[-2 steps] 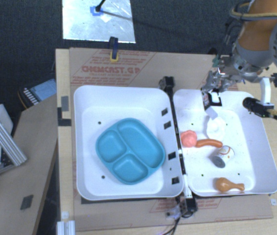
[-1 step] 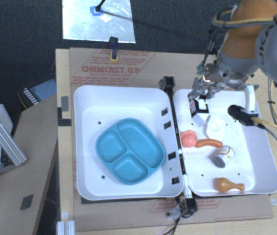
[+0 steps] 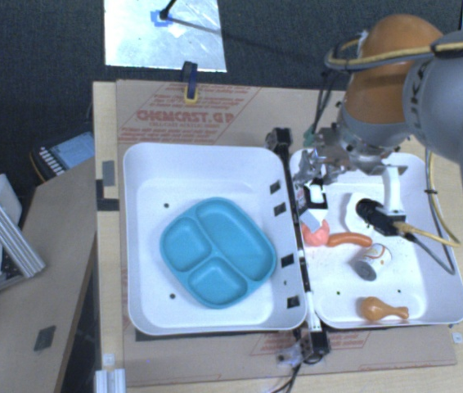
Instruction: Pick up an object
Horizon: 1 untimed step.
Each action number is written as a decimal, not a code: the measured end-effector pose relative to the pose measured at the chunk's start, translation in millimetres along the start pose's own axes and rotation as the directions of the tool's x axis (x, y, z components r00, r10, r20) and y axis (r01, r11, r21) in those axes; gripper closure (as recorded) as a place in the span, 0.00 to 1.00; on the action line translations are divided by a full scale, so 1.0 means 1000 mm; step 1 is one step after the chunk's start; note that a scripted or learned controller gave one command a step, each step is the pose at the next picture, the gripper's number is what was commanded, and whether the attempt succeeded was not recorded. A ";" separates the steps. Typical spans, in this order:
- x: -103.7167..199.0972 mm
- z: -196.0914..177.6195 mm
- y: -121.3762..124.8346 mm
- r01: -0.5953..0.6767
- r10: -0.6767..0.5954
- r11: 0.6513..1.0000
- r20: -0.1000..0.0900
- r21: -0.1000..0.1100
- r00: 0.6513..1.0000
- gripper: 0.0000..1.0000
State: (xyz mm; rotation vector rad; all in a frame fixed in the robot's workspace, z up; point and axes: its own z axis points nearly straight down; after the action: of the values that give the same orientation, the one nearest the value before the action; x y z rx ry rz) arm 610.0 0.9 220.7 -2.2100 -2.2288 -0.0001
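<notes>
The claw [image 3: 312,169] hangs low over the upper left corner of the right bin [image 3: 429,278], close to the wall that it shares with the left bin [image 3: 146,188]. From this slant I cannot tell whether the claw is open or closed, and nothing can be seen gripped in it. The arm [image 3: 454,97] comes in from the upper right of the frame. Its grey link slopes down and to the left, and the orange band [image 3: 385,64] sits just above the wrist, which turns the claw down towards the bin floor.

Four loose things lie in the right bin, all lower in the frame than the claw.
- **Pink piece:** the pink piece [image 3: 316,235] is nearest, below the claw and near the shared wall. It is too small for its long axis to be read.
- **Orange sausage-shaped piece:** the orange sausage-shaped piece [image 3: 350,239] lies just to the right of the pink piece and touches it or nearly so. Its long axis runs almost straight across the frame from left to right.
- **Grey and white round thing:** the grey and white round thing [image 3: 368,265] lies below and slightly right of the sausage-shaped piece.
- **Tan drumstick shape:** the tan drumstick shape [image 3: 382,308] lies near the bin's lower edge. Its long axis also runs across the frame, with the fat end to the left and the narrow end pointing right.

In the left bin a blue divided plate [image 3: 218,252] lies flat, a little lower than the middle. Both bins rest on a cardboard sheet [image 3: 191,113] with red print on the worktop [image 3: 56,244].
</notes>
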 end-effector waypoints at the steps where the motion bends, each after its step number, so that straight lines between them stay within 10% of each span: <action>1: 0.034 -0.004 -0.029 0.000 0.000 1.000 0.000 -0.001 1.000 1.00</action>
State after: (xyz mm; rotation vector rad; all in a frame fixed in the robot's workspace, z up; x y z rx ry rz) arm 581.2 34.7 224.9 -2.2106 -2.2291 -0.0006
